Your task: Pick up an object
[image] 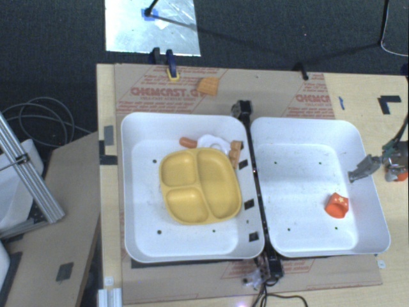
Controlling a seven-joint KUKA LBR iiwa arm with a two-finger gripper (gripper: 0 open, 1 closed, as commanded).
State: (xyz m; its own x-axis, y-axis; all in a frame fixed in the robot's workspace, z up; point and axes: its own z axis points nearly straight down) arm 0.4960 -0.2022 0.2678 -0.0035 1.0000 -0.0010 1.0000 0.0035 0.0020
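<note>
A: What do we see in the left bin?

B: We see a yellow plate with three parts in it. It sits in the middle of that bin. Just past its far edge we see a small orange sausage shape, a white thing that the plate partly hides, and a little tan block by the bin's right wall.

A: And the right bin?

B: We see a small orange object there. It lies on the bin floor, near the right wall and toward the near side. Nothing touches it.

A: Where is the gripper?

B: It comes in from the right, over the right rim of the right bin. It is a bit farther back than the orange object, and apart from it. We see nothing between its fingers. We cannot tell if the fingers are open or closed.

A: Anything else?

B: A tan block lies on the cardboard behind the bins.
</note>
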